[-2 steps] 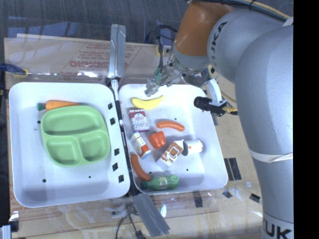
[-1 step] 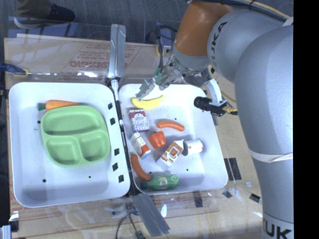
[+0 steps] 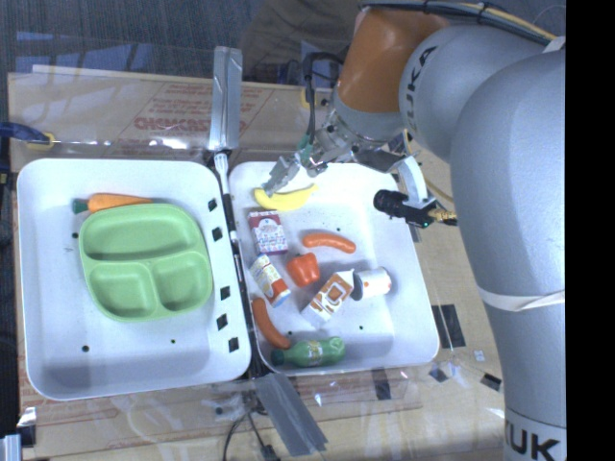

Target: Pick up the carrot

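Observation:
The carrot [image 3: 120, 201], orange with a green stub at its left end, lies in the left bin [image 3: 48, 257] along the far edge of a green divided plate [image 3: 144, 257]. My gripper [image 3: 298, 169] hangs over the far left corner of the right bin [image 3: 408, 325], just above a yellow banana [image 3: 283, 198]. Its fingers stand apart and open, with nothing between them. The carrot lies well to the gripper's left, across the wall between the two bins.
In the right bin lie a red carton [image 3: 268, 231], an orange sausage [image 3: 330, 242], an orange pepper [image 3: 304, 269], a small bottle [image 3: 268, 279], a milk carton [image 3: 329, 297], a white cup [image 3: 373, 282], another sausage [image 3: 268, 323] and a green item [image 3: 310, 351].

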You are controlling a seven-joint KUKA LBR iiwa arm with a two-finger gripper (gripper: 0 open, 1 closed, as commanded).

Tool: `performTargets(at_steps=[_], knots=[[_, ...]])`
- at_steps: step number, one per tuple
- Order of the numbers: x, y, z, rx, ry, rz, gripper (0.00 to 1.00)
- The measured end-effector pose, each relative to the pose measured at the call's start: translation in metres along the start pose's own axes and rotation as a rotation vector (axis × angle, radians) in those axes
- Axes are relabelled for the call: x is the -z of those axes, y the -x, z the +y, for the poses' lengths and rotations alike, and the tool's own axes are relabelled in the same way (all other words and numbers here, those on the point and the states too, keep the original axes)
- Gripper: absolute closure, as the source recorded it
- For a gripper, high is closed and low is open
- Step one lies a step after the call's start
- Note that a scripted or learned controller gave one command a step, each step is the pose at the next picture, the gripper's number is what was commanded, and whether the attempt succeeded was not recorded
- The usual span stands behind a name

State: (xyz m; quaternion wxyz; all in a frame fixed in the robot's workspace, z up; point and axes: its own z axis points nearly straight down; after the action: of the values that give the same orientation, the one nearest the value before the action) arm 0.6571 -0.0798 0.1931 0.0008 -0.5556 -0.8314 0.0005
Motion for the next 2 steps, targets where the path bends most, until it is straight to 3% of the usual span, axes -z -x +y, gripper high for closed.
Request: performTargets(at_steps=[1, 2], knots=[[0.0104, 0.0069, -0.0257, 0.020, 0.003, -0.002, 0.00], [0.0062, 0.0155, -0.0345, 0.002, -0.002, -0.010, 0.00]])
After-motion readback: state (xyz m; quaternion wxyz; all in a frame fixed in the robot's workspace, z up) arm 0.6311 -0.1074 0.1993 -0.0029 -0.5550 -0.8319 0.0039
